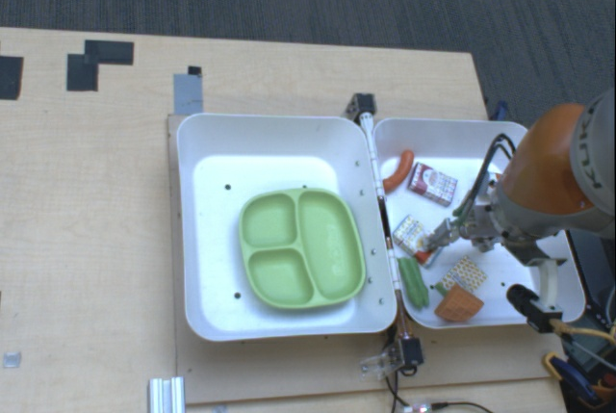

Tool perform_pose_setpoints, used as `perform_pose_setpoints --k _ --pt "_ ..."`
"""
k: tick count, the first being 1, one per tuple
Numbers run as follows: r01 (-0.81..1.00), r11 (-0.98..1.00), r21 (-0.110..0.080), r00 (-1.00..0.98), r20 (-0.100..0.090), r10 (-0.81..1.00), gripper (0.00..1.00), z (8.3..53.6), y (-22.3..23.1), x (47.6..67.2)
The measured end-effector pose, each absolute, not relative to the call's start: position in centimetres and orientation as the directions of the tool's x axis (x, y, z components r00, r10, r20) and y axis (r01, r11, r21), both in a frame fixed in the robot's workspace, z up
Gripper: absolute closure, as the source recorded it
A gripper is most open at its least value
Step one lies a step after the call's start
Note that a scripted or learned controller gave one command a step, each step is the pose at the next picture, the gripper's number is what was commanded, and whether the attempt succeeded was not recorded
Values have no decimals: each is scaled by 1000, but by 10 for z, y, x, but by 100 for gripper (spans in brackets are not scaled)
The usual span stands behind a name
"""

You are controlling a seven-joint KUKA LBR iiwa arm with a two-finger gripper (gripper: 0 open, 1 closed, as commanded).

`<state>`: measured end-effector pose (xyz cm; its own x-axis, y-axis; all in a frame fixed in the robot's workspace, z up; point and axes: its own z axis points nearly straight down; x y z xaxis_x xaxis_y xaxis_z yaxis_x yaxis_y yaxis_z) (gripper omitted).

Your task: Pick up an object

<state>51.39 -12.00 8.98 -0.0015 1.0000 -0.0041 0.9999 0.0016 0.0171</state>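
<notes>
Objects lie crowded in the right bin, so we lower our gripper beside the green pickle; its jaw state we cannot tell.

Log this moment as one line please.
arm: over right white bin | hand: low, by green pickle-shaped toy | light green divided plate: left bin

Arm cut off by the picture's right edge; its bulk hides much of the right bin's right wall and floor. Gripper small, dark, blurred against the bin floor. Small packet just beside it: print too small to read. Cables at bottom-right corner run out of the picture.
</notes>
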Motion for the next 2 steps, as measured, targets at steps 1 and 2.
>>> perform_pose_setpoints --k 1,2 --pt "1000 4 24 -4 0 1000 100 103 -117 517" --pt "1000 4 23 -4 0 1000 0 102 -118 517"
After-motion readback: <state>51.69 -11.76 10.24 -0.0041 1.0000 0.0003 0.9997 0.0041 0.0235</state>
